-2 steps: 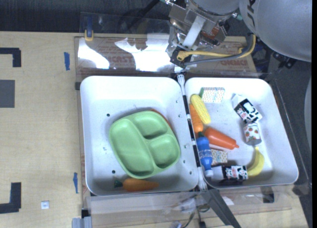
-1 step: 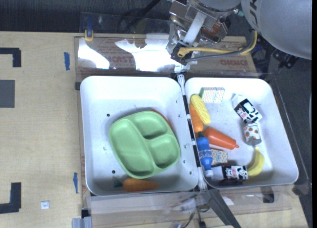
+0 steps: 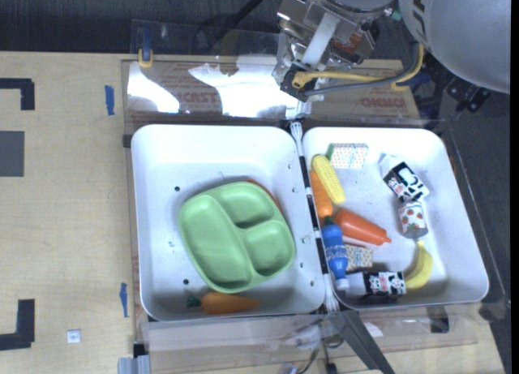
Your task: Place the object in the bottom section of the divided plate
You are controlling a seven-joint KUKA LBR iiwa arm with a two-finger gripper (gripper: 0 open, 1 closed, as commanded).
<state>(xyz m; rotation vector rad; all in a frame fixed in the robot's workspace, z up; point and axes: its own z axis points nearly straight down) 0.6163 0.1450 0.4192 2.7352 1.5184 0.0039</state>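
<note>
A green divided plate (image 3: 235, 234) lies in the left bin (image 3: 154, 161), with one large section and two smaller ones, all bare. An orange carrot (image 3: 227, 303) rests on the bin floor just in front of the plate, near the front wall. My gripper (image 3: 298, 88) hangs high over the far edge of the bench, above the seam between the two bins, and I see nothing in it. It is well apart from the plate and from every object.
The right bin (image 3: 462, 202) holds a corn cob (image 3: 327, 178), an orange carrot-shaped toy (image 3: 361, 228), a blue bottle (image 3: 334, 255), a banana (image 3: 419, 267), a dotted white block (image 3: 349, 155) and several small cartons (image 3: 403, 179). A clear panel stands behind the bins.
</note>
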